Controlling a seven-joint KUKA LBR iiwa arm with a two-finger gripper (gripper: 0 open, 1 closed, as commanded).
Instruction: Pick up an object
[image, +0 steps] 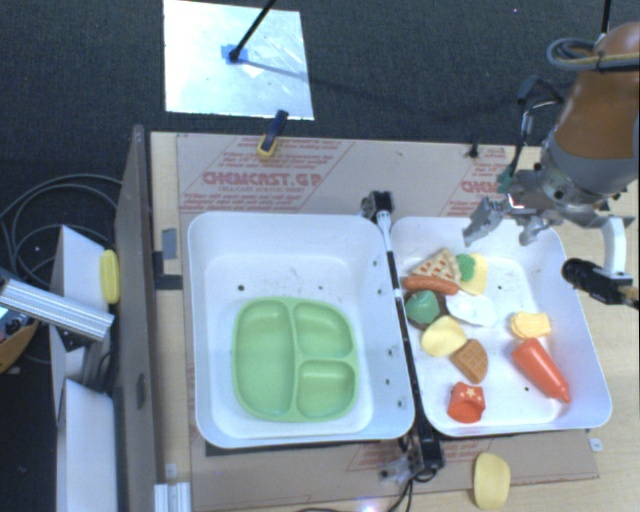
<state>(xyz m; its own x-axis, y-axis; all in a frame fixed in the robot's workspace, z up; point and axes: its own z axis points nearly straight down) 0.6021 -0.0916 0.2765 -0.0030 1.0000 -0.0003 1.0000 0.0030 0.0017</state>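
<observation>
Toy food lies in the right bin (590, 400): near its front edge a carrot (541, 369), long axis running front-right to back-left; farther back a waffle slice (436, 267). Above the bin's back edge, the gripper (507, 225) hangs empty, fingers spread wide; the carrot lies frontward of them. Beyond, the cardboard (330, 170) reads "CHEMCAST GP".

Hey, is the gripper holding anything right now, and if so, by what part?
Nothing. The gripper hangs open above the right bin's far edge, with nothing between its fingers.
</observation>
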